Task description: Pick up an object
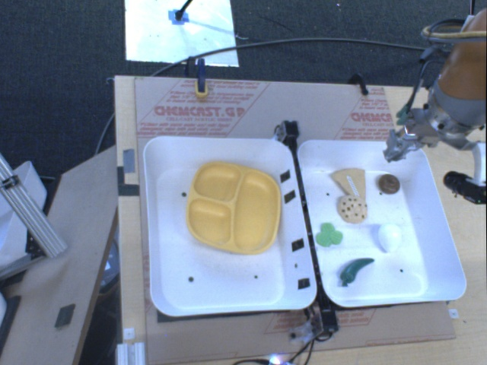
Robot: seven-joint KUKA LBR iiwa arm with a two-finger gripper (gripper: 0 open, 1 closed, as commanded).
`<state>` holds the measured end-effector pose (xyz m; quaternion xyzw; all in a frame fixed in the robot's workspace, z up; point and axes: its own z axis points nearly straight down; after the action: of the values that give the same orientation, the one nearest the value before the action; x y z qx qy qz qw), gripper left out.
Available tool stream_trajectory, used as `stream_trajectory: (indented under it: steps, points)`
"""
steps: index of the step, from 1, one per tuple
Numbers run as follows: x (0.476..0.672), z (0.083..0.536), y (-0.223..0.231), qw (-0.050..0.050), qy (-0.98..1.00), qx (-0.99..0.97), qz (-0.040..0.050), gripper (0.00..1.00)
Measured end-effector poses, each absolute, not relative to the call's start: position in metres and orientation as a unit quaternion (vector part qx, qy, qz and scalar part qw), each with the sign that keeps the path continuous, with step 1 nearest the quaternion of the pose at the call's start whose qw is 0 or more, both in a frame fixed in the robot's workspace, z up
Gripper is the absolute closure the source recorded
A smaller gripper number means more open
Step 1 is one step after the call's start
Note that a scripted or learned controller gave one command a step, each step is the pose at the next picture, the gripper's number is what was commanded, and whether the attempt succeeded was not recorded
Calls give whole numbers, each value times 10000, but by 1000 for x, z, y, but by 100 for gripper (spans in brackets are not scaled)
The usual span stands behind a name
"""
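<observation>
The right bin (434, 280) holds several small things. A tan wedge-shaped piece (348, 182) lies near the back, with a speckled round cookie (352, 209) just in front of it. A brown disc (389, 183) sits to their right. Nearer the front are a green leafy piece (329, 235), a white egg (389, 237) and a dark green pepper (354, 270). My gripper (396, 147) hangs over the bin's back edge, up and a little right of the brown disc, with nothing seen held in it.
In the left bin (171, 280) lies a yellow divided plate (233, 207). A black divider with clips (300, 219) runs between the bins. The arm (456, 90) comes in from the upper right. Cardboard (251, 109) lies behind the bins.
</observation>
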<state>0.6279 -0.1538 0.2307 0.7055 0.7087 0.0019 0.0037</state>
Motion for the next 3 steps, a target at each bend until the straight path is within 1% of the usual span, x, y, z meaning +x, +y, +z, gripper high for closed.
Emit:
stream_trajectory:
  steps: [1, 2, 3]
  points:
    - [629, 281, -154, 30, 7092, 7050, 18, 100]
    - [617, 261, -105, -7, 7101, 7041, 2, 100]
    - [612, 261, -59, 2, 7102, 7040, 10, 100]
